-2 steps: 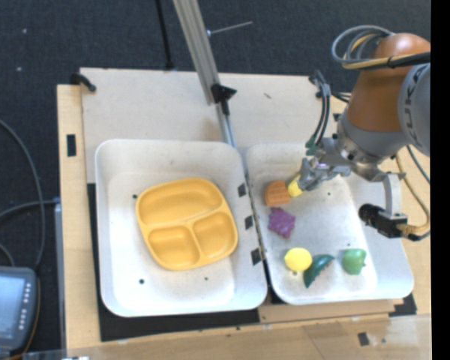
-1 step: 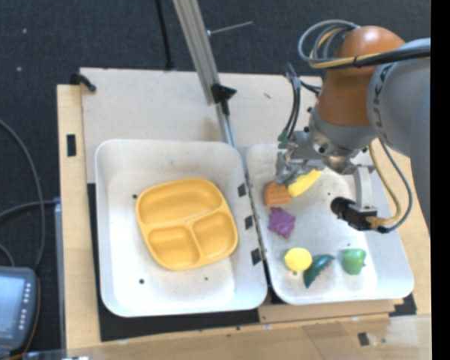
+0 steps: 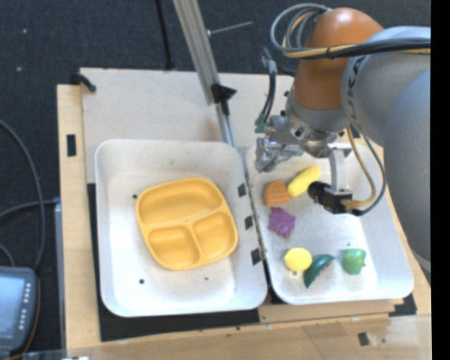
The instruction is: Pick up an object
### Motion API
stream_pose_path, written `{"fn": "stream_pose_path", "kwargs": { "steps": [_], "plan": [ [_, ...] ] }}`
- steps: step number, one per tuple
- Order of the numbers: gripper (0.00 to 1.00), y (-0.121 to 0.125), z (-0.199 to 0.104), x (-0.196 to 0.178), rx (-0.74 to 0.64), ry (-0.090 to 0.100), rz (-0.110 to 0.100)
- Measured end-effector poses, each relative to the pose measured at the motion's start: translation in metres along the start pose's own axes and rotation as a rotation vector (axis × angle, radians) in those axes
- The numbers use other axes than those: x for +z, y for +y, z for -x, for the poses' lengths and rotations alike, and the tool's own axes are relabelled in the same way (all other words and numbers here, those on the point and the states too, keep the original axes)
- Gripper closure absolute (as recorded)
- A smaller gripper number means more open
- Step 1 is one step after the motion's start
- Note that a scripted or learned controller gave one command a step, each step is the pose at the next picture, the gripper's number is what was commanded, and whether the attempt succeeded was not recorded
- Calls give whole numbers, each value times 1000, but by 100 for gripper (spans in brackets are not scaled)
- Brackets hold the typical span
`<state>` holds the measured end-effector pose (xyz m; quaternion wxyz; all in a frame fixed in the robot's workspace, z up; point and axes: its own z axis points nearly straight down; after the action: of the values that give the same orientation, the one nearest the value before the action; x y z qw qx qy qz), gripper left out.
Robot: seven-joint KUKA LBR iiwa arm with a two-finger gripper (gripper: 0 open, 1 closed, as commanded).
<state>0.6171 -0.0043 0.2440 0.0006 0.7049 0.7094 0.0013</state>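
dark carpet floor (image 3: 75, 21), pale wooden bench (image 3: 142, 103)

The arm (image 3: 394, 73) is formed of smooth, rounded grey housings, with a glossy orange band (image 3: 334, 51) fitted above the wrist. A bundle of grey cables (image 3: 296, 25) is looped over the top of the orange band, and a yellowish hose is routed across it. Below the band, a metallic silver wrist assembly (image 3: 289, 137) of angular parts is mounted. Dark cables are run down from the wrist to a black connector (image 3: 331, 197).
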Motion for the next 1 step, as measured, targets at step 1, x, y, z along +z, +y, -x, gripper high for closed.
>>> {"fn": "stream_pose_path", "kwargs": {
  "steps": [1],
  "plan": [
    [100,27,-39,8,1,-1,0]
  ]
}}
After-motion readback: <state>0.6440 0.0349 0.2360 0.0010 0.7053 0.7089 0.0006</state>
